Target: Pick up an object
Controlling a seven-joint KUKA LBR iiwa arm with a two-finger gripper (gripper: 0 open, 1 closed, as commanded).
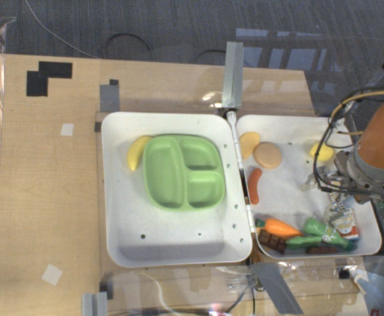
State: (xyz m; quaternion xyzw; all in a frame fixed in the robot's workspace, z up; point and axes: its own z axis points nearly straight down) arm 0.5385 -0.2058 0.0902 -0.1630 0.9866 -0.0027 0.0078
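Light wooden bench (40, 196): 2 shallow white bins (122, 242) side by side, touching; black patches near far-left corner.

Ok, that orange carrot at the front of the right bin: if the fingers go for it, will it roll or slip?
The carrot looks smooth and tapered, so it may well slip toward its thin end when squeezed. Its rounded body could roll, though the dark chocolate piece and green item crowding it probably limit that. It looks like a light, stiff toy.
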